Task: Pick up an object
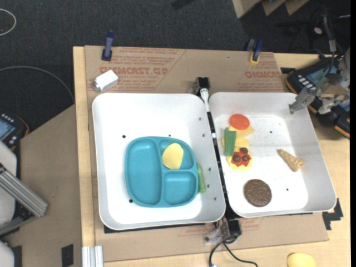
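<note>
Nearest the lens, left bin (111, 204) holds a blue tray (146, 174) bearing a yellow piece (173, 156). Right bin (317, 177) holds a brown disc (258, 193) at 6 o'clock and a cone (291, 159) at 3. Gripper (303, 100) hovers at 1 o'clock; aperture cannot be told. Risk: descending onto the rim, missing every object.

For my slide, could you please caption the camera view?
Left bin holds a blue tray with a yellow piece; right bin holds toy food; the gripper sits at its far corner.

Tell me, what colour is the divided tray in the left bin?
Turquoise blue, plain to see in the camera view: the divided tray.
</note>
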`<state>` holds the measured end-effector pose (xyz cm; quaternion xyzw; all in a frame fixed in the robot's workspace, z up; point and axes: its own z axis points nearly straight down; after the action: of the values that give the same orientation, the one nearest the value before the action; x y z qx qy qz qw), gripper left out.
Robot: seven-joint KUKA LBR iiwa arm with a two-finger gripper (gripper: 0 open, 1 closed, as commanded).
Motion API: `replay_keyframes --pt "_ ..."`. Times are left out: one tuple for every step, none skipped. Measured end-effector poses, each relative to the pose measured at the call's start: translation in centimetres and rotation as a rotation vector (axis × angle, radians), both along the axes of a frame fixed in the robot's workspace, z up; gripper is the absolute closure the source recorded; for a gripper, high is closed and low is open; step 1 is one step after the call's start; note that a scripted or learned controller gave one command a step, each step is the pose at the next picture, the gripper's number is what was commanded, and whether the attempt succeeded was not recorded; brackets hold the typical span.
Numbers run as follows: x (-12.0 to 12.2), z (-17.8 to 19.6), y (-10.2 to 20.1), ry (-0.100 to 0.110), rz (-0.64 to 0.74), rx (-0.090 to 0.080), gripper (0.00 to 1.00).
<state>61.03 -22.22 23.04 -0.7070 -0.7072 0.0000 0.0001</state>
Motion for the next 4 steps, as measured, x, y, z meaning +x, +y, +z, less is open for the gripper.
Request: replay_keyframes --pt "0.1 1.1 0.0 -0.004 0.001 -0.002 1.00" --pt "1.8 16.4 3.8 -0.022 0.006 -0.006 1.00" --pt "1.5 31.7 7.1 -0.022 0.005 -0.006 1.00" --pt "-8.9 20.2 7.8 0.014 -0.004 0.004 1.00"
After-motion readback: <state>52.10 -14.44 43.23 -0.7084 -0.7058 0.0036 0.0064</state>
